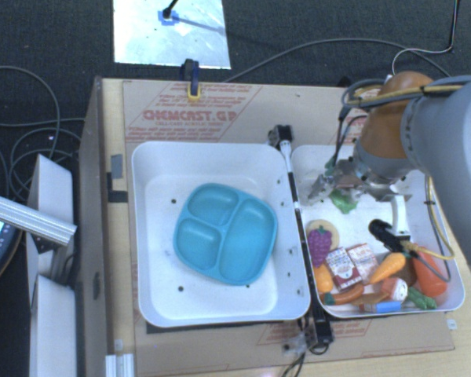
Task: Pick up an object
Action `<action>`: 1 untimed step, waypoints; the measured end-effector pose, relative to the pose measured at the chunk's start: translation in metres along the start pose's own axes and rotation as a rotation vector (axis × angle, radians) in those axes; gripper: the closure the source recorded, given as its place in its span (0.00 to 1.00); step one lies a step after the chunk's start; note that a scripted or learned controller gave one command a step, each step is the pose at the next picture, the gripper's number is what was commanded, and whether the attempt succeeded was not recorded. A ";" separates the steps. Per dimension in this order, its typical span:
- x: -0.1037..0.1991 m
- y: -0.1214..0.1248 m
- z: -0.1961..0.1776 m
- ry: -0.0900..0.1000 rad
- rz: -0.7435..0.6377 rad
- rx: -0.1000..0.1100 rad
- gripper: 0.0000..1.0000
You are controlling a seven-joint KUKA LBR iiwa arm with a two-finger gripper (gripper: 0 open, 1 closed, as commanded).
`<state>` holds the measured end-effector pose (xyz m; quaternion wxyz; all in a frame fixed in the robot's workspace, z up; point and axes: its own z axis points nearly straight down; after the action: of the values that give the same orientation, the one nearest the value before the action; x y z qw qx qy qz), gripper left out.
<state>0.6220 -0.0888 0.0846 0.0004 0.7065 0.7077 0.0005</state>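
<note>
You are seeing red "CHEMCAST GP" lettering on the brown board (190, 115) lying under both white bins (153, 234). The gripper (335, 185) is hovering in the right bin above a small green toy (345, 203); its opening cannot be made out.

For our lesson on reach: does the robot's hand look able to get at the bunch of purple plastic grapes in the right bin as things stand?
Probably yes. The bunch of purple plastic grapes lies uncovered near the bin's left wall, nothing on top, and the hand hovers just above it in the same bin.
</note>
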 end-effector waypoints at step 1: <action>-0.019 0.042 0.000 -0.001 -0.002 -0.002 0.00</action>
<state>0.6636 -0.1075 0.0851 0.0015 0.7056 0.7086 0.0008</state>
